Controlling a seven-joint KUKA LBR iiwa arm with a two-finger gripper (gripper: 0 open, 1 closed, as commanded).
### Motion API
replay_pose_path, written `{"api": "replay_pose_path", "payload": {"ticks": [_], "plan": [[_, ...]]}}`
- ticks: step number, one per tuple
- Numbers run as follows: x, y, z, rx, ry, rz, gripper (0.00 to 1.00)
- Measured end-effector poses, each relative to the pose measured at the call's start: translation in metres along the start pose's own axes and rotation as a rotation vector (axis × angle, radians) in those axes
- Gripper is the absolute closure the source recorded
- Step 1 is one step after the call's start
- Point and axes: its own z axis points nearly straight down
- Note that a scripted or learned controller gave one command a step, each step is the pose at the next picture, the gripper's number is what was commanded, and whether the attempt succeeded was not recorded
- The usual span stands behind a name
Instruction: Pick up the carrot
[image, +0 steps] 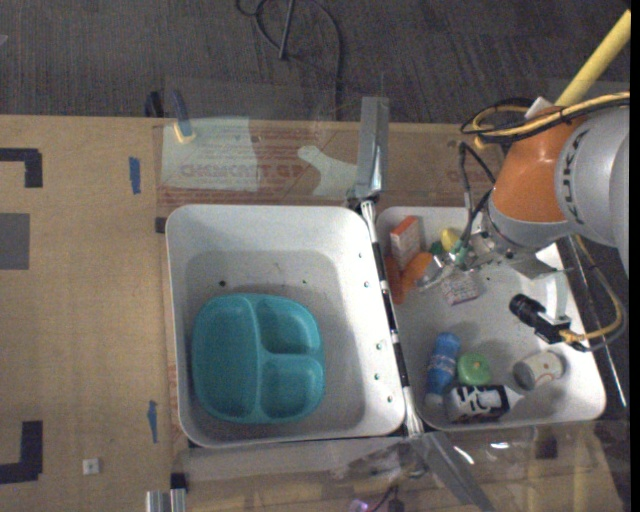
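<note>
**Desk:** Camera view, please. Where is the carrot?

**Operator:** I see the carrot (414, 272) in the right bin (495, 325). It is a smooth orange stub lying at a slant near the bin's left wall, just below a small orange-and-white box (406, 240).

**Desk:** Gripper?

**Operator:** The gripper (447, 268) is low over the bin, just to the right of the carrot. From this angle I cannot tell how far open it is, or whether it touches the carrot. I see nothing held. The arm (540, 175) behind it is glossy, an orange band on grey.

**Desk:** Other contents, with materials?

**Operator:** Along the bin's near side there is a blue plastic bottle (443, 362) lying down. Just beside it is a round green lid (476, 368), and below that a black-and-white figure (478, 402). To the right is a pale stubby cylinder (538, 371). The left bin (270, 250) holds a teal plate (258, 358), matte with rounded corners, divided into three compartments. Both bins are shallow white plastic with rounded rims.

**Desk:** Surface and room?

**Operator:** The bench (80, 320) is flat, brown and looks like cardboard. It carries strips of blue tape (134, 175) and black corner marks. A clear sheet (240, 165) lies behind the left bin. Beyond the bench the floor (120, 50) is dark, ribbed carpet.
</note>
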Motion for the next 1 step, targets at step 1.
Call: {"api": "replay_pose_path", "payload": {"ticks": [1], "plan": [[0.0081,-0.0258,-0.0021,-0.012,-0.007,-0.137,0.0]]}}
